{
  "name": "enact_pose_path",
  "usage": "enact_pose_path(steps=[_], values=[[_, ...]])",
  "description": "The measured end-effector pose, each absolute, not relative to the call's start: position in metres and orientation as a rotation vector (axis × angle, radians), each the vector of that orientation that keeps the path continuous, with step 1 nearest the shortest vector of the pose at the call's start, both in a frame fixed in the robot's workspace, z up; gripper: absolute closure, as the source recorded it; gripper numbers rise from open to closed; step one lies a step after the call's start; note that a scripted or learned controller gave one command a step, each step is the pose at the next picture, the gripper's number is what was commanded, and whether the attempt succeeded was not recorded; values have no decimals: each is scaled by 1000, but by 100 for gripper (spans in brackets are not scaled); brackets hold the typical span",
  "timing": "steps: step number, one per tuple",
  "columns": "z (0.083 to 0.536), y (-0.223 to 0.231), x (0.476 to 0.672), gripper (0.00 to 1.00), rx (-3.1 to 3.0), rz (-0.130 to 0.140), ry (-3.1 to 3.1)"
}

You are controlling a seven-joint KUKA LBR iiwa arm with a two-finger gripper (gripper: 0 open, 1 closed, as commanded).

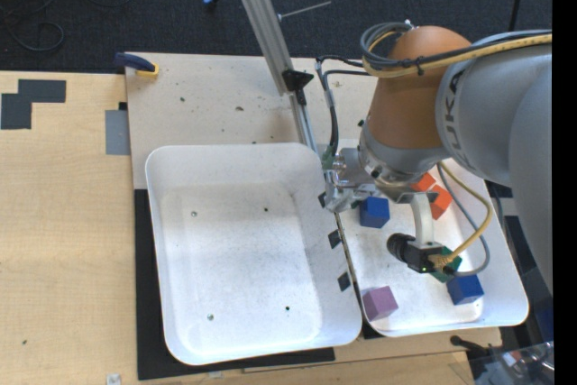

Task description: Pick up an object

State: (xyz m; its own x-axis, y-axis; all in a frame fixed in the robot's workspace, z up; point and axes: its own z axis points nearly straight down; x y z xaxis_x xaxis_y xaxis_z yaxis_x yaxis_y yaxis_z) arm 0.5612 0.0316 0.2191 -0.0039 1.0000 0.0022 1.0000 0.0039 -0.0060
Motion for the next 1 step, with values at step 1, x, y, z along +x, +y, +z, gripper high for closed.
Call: enact_pose_path(steps=[1], values=[[229, 75, 562, 100, -2217, 3, -2223]])
